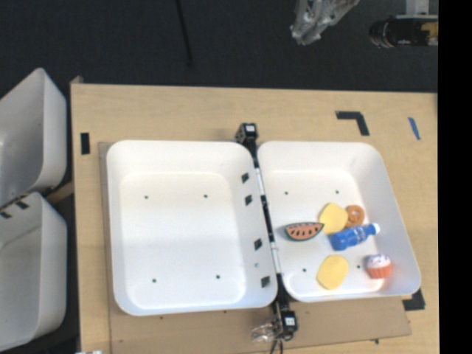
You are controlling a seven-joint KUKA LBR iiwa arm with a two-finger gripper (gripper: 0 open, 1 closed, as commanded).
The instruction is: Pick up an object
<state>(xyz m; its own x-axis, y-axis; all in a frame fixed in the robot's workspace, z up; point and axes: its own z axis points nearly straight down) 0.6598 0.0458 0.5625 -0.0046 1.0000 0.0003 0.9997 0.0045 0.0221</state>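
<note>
In the right bin (383, 169), nearest its front edge, lie a flat yellow piece (332, 271) and a small round orange-and-white toy (379, 266), smooth and glossy like moulded plastic. Just behind them sit a watermelon slice (304, 231), a blue bottle (353, 235) on its side, a second yellow piece (333, 217) and an orange ring (355, 214), the last three touching or nearly so. All look light, stiff and somewhat slippery; the bottle seems easiest, taken across its narrow body. The left bin (118, 198) is a plain white shell with rounded corners. Far beyond the bench's back edge hangs the gripper (316, 17); whether its fingers are wide or narrow I cannot tell.
</note>
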